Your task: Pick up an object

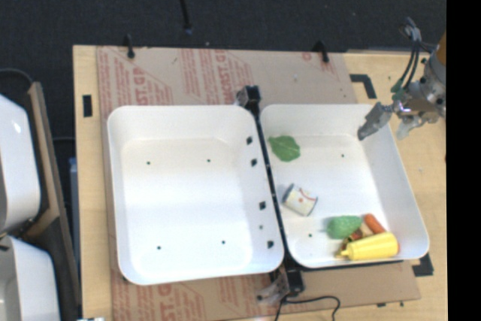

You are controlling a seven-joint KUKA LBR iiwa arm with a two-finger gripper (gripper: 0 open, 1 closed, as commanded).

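A: Where is the two-finger metal gripper (pixel 391 124) sitting right now?

B: It is hanging over the upper right rim of the right-hand shallow white plastic bin (pixel 391 162), with its two grey fingers spread apart and nothing showing between them.

A: And what is it choosing from?

B: Everything is lying down and to the left of it. The flat green leaf-shaped piece (pixel 285 147) is lying nearest, out to the left by the black divider between the bins (pixel 264 177). The small white cylinder with a red mark (pixel 300 201) is lying further down toward the bin's middle. Farthest off, in the lower right corner, a cluster is sitting — a yellow plastic bottle-like toy (pixel 371 246) with its long axis running left to right, a small orange carrot-like piece (pixel 373 223) touching it from above, and a lumpy green soft piece (pixel 344 226) just beside both.

A: Anything hard to read?

B: The arm is being cut off at the frame's edge — just the wrist and cables are showing. And inside that crowded corner I am struggling to tell where one piece ends and the next begins.
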